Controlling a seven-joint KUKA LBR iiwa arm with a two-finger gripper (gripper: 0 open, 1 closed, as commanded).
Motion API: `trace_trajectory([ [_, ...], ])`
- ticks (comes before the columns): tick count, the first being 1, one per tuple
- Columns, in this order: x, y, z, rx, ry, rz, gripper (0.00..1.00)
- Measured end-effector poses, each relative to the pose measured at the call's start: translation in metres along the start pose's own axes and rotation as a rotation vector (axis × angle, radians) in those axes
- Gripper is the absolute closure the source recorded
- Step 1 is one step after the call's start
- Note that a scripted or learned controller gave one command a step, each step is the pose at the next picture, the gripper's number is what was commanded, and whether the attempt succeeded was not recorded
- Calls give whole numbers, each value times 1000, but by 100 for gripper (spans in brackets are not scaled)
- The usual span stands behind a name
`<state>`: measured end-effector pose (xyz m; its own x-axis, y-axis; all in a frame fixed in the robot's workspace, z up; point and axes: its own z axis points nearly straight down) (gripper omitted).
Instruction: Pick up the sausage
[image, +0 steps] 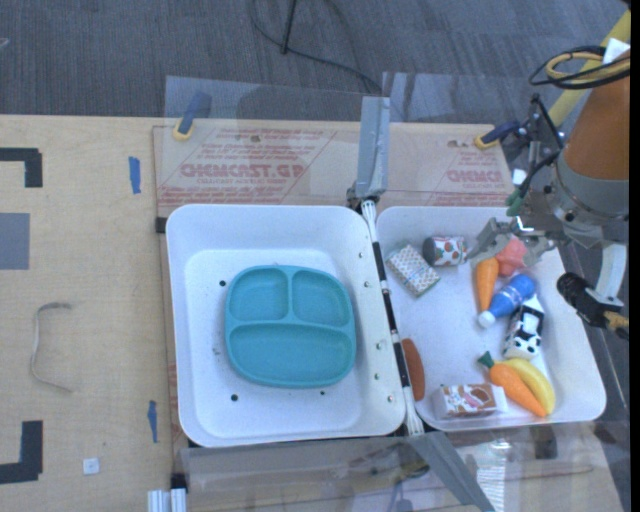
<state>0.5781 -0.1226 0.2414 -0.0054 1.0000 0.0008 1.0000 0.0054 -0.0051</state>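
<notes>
Against the right white bin's (580, 400) left wall, lower centre, lies a slim reddish-brown sausage (413, 368); pale wooden worktop (90, 300), grey carpet beyond; tool (515, 238) state indiscernible.

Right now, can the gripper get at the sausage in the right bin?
Probably yes. The sausage lies uncovered by the right bin's left wall, apart from the other toys. That wall may crowd one finger. The gripper sits across the bin.

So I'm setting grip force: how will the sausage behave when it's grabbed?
The sausage looks like a small, smooth toy, so probably light and somewhat slippery. Its rounded, elongated shape suggests it may roll if nudged sideways. It lies close against the right bin's left wall, so there's likely little room for fingers on that side.
</notes>
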Motion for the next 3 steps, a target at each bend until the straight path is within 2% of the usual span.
trace_trajectory([
  [1, 59, -41, 60, 0, 0, -1, 0],
  [2, 44, 16, 59, -4, -2, 71, 0],
  [3, 32, 44, 123, -2, -1, 199, 0],
])
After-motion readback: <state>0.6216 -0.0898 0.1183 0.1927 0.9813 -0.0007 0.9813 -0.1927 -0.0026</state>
